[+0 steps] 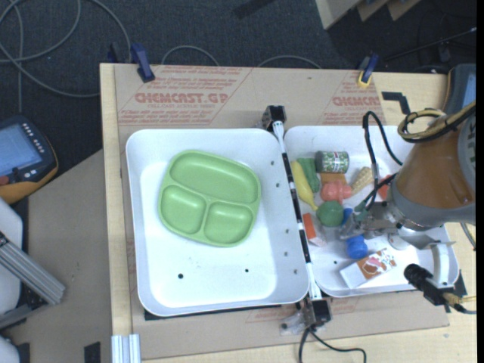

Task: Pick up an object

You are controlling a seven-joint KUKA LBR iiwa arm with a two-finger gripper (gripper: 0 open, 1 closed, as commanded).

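The right bin [333, 282] holds a cluster of small objects. A green can [332, 161] lies at the back, with a yellow banana-shaped piece [303, 181] to its left. A pink-red piece [335, 191] sits above a round green one [329, 214]. A blue block [356, 246] and a white-and-red packet [370, 265] lie nearer the front. An orange stick [308, 227] rests by the bin's left wall. My gripper [366, 220] hangs low over the bin, just right of the round green piece and above the blue block.
The left bin [151, 278] carries a green divided plate [209, 197]. A black hinge bar [293, 203] runs between the bins. The arm's orange band [431, 180] and black cables [378, 146] cover the right bin's right side. Clamps sit at the bench's back edge.
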